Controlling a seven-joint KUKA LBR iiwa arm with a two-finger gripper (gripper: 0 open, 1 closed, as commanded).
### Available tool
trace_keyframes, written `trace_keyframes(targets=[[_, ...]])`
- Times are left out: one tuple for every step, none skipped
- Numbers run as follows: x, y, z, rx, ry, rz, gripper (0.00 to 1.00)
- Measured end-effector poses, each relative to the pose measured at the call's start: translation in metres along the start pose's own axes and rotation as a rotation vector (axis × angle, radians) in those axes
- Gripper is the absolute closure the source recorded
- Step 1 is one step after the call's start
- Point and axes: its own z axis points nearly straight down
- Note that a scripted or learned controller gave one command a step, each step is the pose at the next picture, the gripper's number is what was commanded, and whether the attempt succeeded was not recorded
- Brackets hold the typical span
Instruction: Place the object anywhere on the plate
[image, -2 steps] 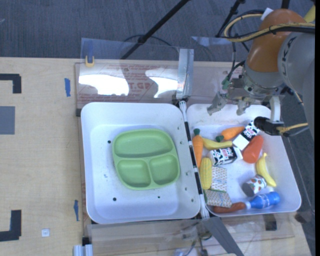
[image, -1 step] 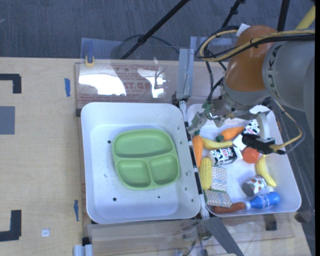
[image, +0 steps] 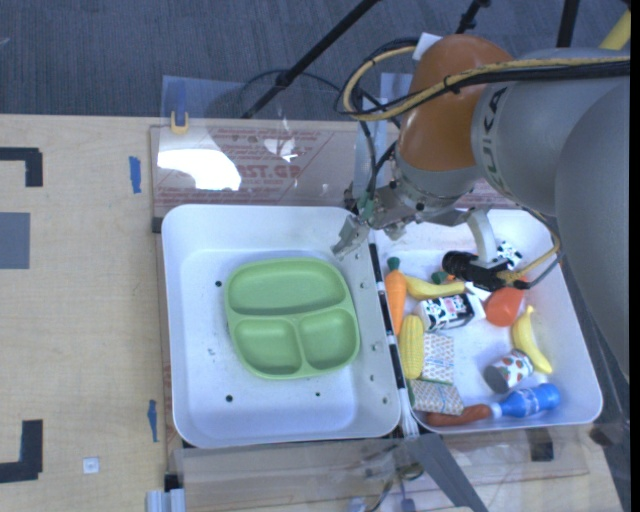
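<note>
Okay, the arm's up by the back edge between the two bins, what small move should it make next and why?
Probably swing right and descend over the carrot. The gripper hovers at the bins' divider with nothing visible in it, the green plate sits bare in the left bin, and the carrot lies nearest, just right of the divider.

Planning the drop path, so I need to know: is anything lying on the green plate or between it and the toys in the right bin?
Nothing lies on the green plate. Between it and the toys, such as the carrot and corn, stand only the two bins' adjoining rims. The pincer hangs above that divide, near the plate's far corner.
</note>
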Motion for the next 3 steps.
trace_keyframes(targets=[[0.0,0.0,0.0,0.0,0.0,0.001,0.0],[0.0,0.0,0.0,0.0,0.0,0.001,0.0],[0.038,-0.018,0.0,0.004,0.003,-0.24,0.0]])
